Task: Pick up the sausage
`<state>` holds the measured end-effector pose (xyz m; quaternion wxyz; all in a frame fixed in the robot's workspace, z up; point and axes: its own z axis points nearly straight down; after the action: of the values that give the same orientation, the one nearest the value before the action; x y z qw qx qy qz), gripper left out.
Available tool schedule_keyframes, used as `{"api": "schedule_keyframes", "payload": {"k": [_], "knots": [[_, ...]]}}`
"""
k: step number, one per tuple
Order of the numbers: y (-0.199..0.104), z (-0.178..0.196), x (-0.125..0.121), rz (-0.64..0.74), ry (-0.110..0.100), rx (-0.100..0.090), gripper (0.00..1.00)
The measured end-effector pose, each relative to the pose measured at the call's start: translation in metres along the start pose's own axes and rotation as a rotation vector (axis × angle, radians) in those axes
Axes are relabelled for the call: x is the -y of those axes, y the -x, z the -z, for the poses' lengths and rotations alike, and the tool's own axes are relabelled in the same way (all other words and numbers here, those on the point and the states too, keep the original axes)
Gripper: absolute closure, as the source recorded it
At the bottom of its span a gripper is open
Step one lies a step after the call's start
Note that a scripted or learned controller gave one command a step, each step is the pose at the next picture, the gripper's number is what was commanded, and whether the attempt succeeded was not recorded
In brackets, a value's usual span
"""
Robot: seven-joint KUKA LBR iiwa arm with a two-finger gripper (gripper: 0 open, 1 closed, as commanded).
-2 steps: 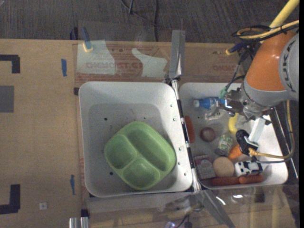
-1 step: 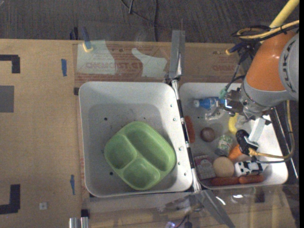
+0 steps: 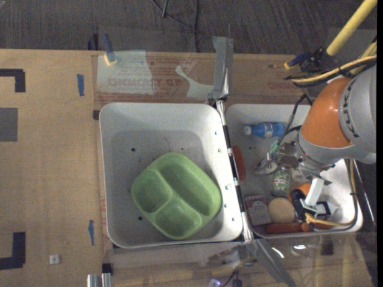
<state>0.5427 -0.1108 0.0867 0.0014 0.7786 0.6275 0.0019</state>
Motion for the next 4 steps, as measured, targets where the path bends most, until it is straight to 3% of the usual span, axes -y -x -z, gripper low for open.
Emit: {"api": "schedule_keyframes", "payload": {"k": [1, 2, 3, 4], "knots": [[-0.058, 0.099, -0.091, 0.033, -0.002, 0.002, 0.0], [-0.023, 0.012, -0.023, -0.122, -0.007, 0.001, 0.0], [-0.022, 0.022, -0.023, -0.125, -0.006, 0.001, 1.0], [-0.116, 0.202, -0.029, 0.183, -0.003, 0.002, 1.0]]}}
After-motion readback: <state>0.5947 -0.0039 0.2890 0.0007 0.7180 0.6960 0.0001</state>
